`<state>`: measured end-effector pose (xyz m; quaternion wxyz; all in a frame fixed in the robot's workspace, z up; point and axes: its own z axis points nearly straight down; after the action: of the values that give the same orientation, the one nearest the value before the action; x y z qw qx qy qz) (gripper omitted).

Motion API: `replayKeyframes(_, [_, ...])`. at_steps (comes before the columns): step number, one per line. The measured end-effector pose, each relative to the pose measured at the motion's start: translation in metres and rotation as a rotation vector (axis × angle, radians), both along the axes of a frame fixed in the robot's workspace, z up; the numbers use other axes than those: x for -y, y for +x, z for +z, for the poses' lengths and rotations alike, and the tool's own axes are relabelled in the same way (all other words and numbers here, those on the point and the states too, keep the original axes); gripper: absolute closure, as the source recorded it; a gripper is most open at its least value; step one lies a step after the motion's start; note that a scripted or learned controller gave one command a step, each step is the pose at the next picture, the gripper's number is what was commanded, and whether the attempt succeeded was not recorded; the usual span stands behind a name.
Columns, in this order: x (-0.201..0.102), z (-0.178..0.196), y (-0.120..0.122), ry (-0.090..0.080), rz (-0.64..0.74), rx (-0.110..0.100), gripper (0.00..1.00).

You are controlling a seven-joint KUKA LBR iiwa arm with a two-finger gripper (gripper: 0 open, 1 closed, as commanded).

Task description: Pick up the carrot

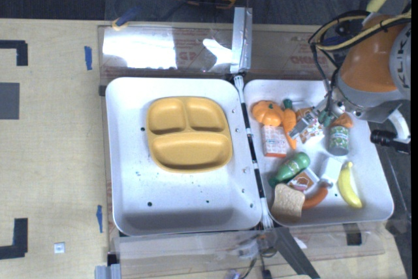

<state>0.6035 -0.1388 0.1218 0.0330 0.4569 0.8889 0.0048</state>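
The carrot is a short orange piece with a green top. It lies in the right bin near the far left, between an orange pumpkin and my gripper. The gripper reaches in from the right, low in the bin, and its tip sits right beside the carrot's right side. The grey arm with its orange band hangs over the bin's far right corner. From this angle it is unclear whether anything is between the gripper's tips.
The right bin also holds a white and orange carton, a small can, a green vegetable, a bread slice, a sausage and a banana. The left bin holds a yellow divided plate.
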Motion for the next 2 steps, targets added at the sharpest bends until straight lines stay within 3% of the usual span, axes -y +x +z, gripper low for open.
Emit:
replayKeyframes(1, [-0.026,-0.014,0.018,-0.01,0.224,-0.02,0.0])
replayKeyframes(2, [-0.035,-0.014,0.029,0.023,-0.141,-0.021,0.0])
